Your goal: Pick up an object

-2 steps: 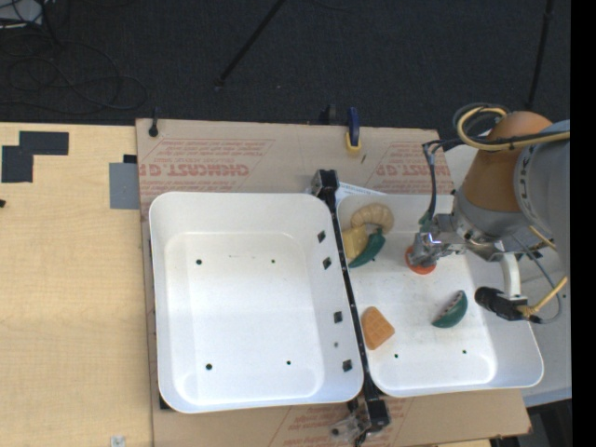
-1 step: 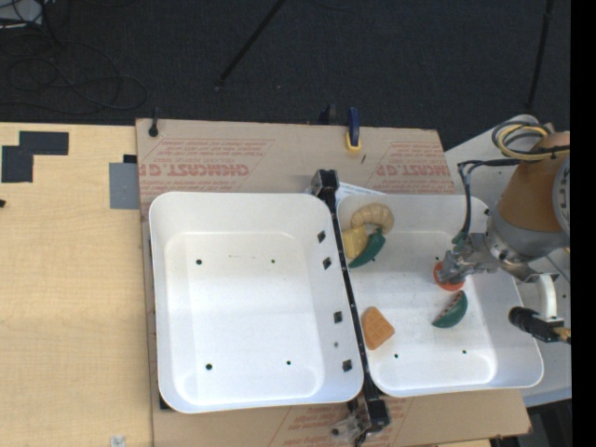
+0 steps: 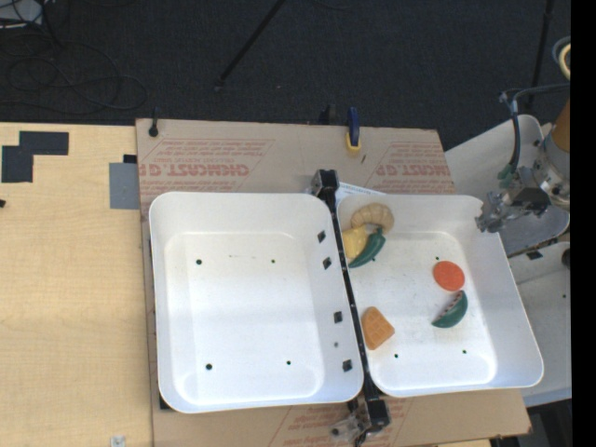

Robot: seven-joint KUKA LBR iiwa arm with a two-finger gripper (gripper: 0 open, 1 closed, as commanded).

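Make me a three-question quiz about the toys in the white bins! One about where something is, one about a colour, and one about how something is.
1. Which bin holds the toys?
A. the left bin
B. the right bin
C. both bins

2. What colour is the round disc?
A. red-orange
B. blue
C. purple

3. How is the watermelon slice placed?
A. held up by the gripper
B. lying on the bin floor
C. stacked on the bread

Answers: 1 B, all the toys sit in the right bin. 2 A, the round disc looks red-orange. 3 B, the watermelon slice lies on the floor, apart from the gripper.
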